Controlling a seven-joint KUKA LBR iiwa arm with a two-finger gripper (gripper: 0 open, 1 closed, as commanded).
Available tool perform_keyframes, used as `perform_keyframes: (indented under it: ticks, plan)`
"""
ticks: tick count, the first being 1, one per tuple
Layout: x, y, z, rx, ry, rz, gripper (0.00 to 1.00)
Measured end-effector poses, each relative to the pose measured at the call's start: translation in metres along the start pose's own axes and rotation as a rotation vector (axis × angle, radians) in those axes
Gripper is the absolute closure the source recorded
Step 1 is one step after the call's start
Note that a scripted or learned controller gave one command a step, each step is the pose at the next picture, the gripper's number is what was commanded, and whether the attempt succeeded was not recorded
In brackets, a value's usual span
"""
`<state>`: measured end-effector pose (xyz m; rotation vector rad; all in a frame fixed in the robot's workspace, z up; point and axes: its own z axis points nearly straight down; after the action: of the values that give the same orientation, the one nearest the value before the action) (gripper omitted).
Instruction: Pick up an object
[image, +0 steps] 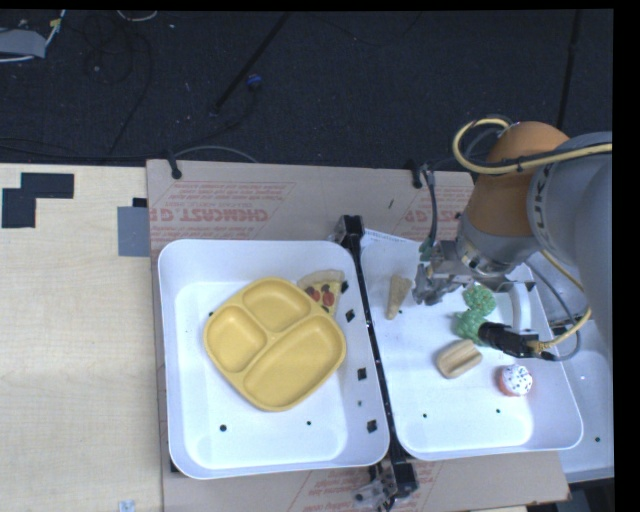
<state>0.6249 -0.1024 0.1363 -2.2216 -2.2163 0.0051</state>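
Mirrored red lettering is printed on the cardboard sheet beneath the 2 bins; it cannot be read with confidence. In the left bin a glossy yellow 3-compartment plate is seen, with a pizza-slice toy at its upper edge. The gripper is positioned low over the right bin, where a tan cone, a knobbly green toy, a bread-like block and a spotted white ball are scattered; whether it is open cannot be told.

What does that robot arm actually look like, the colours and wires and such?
The arm is made of rounded grey segments, with a bulging orange band above the wrist. A yellow cable loops over the orange part, and thinner dark and yellow wires trail below it. At its end sits a small metal-grey gripper of darker mechanical parts.
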Motion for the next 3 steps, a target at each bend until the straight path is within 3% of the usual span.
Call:
perform_keyframes:
  ticks: [2, 3]
  plan:
    - [0.0, 0.006, -0.123, -0.008, -0.001, -0.003, 1.0]
    - [-0.001, 0.006, -0.134, -0.004, 0.0, -0.004, 1.0]
